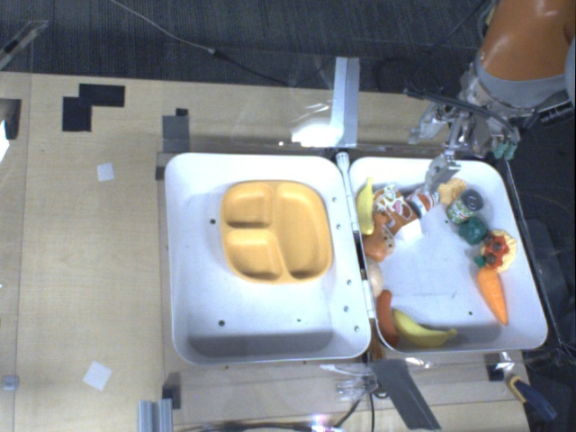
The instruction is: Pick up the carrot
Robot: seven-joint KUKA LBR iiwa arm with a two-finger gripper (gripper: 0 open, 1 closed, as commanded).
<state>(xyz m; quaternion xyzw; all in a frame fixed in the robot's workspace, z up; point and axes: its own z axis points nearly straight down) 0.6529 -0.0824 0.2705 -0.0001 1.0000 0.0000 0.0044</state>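
Camera view: the carrot (491,294) lies at about 4 o'clock in the right bin (531,331), tip toward 5, close to the wall, likely where loose items slid to the edge. Just above it sits a tomato (494,247); a banana (421,330) rests at 7. The gripper (445,171) hangs near the bin's 12 o'clock rim, wrist angled down-left, well apart from the carrot, holding nothing. Whether its digits are spread, I cannot tell.

A yellow divided tray (273,230) sits in the left bin (189,268). The right bin (432,273) holds two bananas, one (364,207) against its left wall and one (423,330) near its front edge, plus a green can (464,207).
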